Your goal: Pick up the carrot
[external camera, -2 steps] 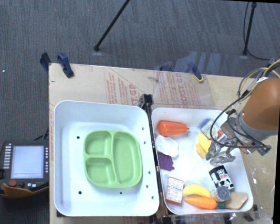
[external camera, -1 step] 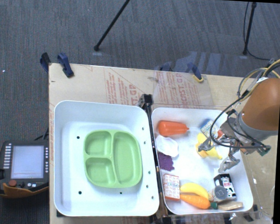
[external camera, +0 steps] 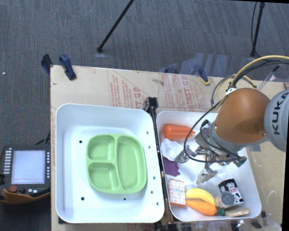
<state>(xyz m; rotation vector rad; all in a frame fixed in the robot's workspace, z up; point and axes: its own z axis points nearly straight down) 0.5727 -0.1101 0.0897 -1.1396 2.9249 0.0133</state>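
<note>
Spread apart with nothing between them, our gripper's jaws hang over the middle of the right bin, one finger to the left and the other nearer and to the right.

Nearest in that bin, the carrot lies on its side along the near wall, near and slightly right of the jaws and clear of them. We see a banana touching its far side, a small box at its left end, and a dark carton to the right.

Farther back, a purple scrap and white cloth sit left of the jaws. An orange cylinder lies at the far wall.

A green tray sits in the left bin.
</note>
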